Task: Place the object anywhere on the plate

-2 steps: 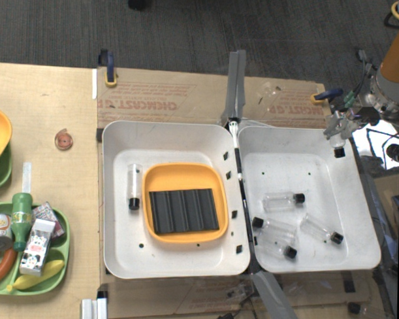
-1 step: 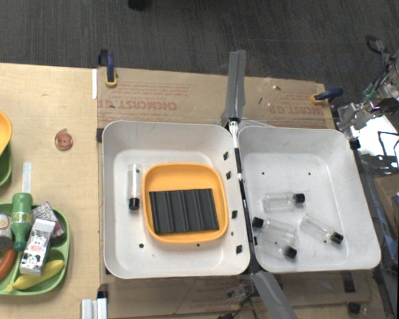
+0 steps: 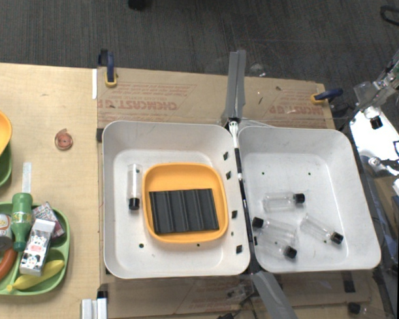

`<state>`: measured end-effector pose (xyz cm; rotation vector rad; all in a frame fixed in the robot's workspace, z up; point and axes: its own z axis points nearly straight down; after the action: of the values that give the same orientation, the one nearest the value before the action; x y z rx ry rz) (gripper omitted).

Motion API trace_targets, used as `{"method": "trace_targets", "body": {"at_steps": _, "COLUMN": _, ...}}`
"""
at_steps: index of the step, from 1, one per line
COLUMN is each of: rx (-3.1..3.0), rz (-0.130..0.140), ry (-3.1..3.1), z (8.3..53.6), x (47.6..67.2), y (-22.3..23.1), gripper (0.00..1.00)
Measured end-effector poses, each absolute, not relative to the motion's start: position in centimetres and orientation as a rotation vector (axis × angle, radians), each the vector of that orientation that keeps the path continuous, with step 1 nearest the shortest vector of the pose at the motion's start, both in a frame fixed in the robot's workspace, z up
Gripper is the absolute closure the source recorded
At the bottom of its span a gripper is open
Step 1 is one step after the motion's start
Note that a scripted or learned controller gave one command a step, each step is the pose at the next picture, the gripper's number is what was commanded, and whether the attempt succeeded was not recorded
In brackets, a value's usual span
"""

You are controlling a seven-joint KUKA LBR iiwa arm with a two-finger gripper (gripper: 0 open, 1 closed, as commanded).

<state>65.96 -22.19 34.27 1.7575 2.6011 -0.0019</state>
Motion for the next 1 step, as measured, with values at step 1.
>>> {"method": "trace_targets", "body": {"at_steps": 1, "rx": 1.757, "rz": -0.002, "ry": 2.601, "z": 34.27, "x": 65.96, "y": -22.19, "gripper": 0.00}}
